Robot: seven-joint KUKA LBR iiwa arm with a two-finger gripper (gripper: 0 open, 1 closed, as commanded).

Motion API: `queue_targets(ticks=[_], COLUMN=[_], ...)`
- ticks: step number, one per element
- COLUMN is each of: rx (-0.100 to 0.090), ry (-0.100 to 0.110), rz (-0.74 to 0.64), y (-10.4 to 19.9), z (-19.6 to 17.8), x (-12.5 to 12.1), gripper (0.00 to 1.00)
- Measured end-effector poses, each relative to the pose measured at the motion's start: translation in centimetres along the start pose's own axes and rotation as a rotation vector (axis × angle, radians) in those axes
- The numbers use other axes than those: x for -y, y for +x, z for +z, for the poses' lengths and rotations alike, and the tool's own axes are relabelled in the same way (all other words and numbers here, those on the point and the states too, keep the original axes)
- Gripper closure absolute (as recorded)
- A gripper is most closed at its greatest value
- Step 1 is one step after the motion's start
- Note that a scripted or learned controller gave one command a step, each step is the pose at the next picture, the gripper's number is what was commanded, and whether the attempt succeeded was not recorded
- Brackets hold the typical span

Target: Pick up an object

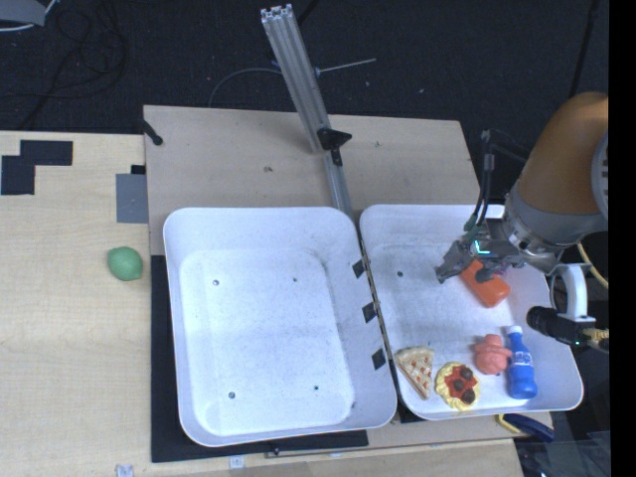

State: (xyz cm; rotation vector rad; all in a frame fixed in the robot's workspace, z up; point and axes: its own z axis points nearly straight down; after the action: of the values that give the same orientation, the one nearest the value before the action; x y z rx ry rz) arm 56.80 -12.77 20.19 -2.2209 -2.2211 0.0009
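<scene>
Camera view: gripper [475,266] over right bin [417,296], beside orange object [489,288]; finger state cannot be told; blue bottle [520,366] nearby.

I work in a robotics lab: my plywood desk [298,157] carries two shallow white plastic bins [263,326], side by side on a black mat. A slanted aluminium extrusion pole [303,78] rises behind them, and loose black cables [99,28] trail over the dark floor beyond.
</scene>
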Motion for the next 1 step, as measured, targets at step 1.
queue_targets(ticks=[1], rx=[0.000], ry=[0.000], rz=[0.000], y=[0.00], z=[0.00], x=[0.00], gripper=[0.00])
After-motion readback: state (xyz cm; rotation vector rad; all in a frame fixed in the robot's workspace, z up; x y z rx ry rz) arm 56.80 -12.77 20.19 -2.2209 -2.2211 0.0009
